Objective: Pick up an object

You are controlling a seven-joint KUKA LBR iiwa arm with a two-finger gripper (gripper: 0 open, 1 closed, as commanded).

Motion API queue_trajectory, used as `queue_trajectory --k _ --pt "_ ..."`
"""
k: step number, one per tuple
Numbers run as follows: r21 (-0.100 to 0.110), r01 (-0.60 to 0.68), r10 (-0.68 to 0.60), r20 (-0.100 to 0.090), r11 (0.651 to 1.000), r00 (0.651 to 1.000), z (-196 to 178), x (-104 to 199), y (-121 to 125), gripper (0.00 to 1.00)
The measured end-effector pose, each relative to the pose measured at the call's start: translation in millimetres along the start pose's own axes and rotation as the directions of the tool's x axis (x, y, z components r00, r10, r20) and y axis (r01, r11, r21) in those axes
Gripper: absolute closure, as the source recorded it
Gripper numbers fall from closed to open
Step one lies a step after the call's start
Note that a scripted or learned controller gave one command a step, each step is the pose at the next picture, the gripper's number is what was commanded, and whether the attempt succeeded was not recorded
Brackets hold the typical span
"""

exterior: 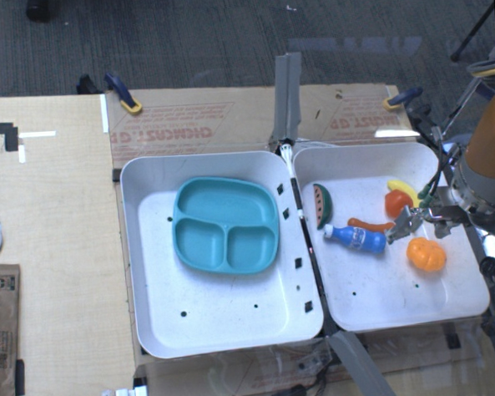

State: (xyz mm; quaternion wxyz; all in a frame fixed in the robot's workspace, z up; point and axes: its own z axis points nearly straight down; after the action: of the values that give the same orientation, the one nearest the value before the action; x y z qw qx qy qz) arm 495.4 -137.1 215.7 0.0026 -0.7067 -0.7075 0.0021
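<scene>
Camera view: blue bottle (356, 239) lies flat, cap pointing left.

A teal three-compartment plastic plate (227, 226), a blue-and-white toy bottle (355, 238), an orange toy fruit (426, 255) and a red-and-green watermelon slice (321, 204) are seen in two white bins (155, 324).

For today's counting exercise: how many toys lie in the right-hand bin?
5, perhaps more hidden under the claw: watermelon slice by the divider, blue bottle mid-bin, orange fruit nearest us, red toy and yellow toy farther back.
</scene>
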Motion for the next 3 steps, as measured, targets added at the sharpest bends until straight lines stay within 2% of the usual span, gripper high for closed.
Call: queue_trajectory --k 1,2,3 --pt "0.001 -0.004 0.004 -0.002 1.0 1.0 64.8 -53.6 19.2 0.0" --pt "-0.002 -0.003 0.003 -0.001 1.0 1.0 126.4 -63.8 17.4 0.0" --pt "0.001 -0.006 0.006 -0.002 1.0 1.0 119.9 -64.3 17.0 1.0"
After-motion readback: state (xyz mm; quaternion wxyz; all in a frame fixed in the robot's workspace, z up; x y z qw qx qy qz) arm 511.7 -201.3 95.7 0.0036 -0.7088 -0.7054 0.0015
